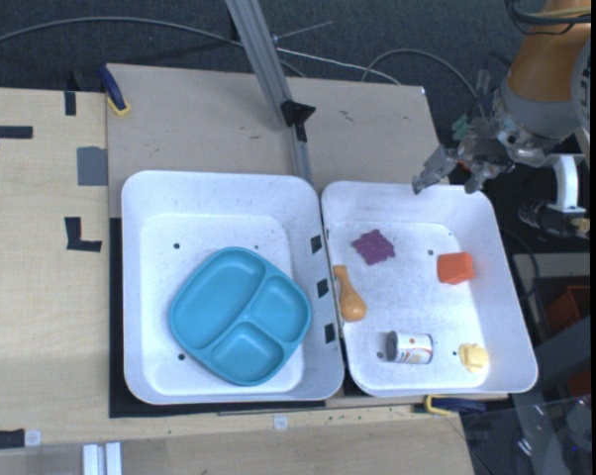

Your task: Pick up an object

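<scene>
Two white bins sit side by side. The right bin holds five loose things — one of each: a purple piece, an orange block, an orange-tan pear-shaped toy, a small can lying on its side, and a small yellow object. The left bin holds one blue divided tray with three compartments.

The gripper hangs over the far rim of the right bin, near its right corner. Whether its fingers are apart or together cannot be told at this size, and nothing is seen between them.

From the gripper, the orange block lies nearest, toward the camera and almost straight below in the view. The purple piece lies nearer the camera and to the left. The pear-shaped toy lies farther still that way, against the bin's left wall. The can and yellow object are well apart from the gripper, at the near edge.

The can's label is red and white — its writing is too small to read.
</scene>
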You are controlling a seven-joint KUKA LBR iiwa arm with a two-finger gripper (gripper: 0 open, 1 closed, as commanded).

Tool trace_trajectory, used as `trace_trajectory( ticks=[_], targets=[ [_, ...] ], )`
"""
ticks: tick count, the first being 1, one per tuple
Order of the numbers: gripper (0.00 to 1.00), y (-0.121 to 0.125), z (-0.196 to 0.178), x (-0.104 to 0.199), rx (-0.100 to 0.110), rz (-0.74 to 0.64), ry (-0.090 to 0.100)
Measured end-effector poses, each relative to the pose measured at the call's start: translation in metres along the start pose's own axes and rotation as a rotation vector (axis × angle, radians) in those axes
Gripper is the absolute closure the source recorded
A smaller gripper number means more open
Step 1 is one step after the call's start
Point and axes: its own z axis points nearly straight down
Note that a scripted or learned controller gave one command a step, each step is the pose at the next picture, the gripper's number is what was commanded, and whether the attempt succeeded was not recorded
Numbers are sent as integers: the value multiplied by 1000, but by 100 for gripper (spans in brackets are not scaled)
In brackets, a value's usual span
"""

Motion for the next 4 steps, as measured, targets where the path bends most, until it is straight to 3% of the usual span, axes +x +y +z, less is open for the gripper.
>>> trace_trajectory(
  ticks=[1,4],
  targets=[
    [0,0,0,0,0,0,0],
    [0,0,151,-2,5,0,0]
  ],
)
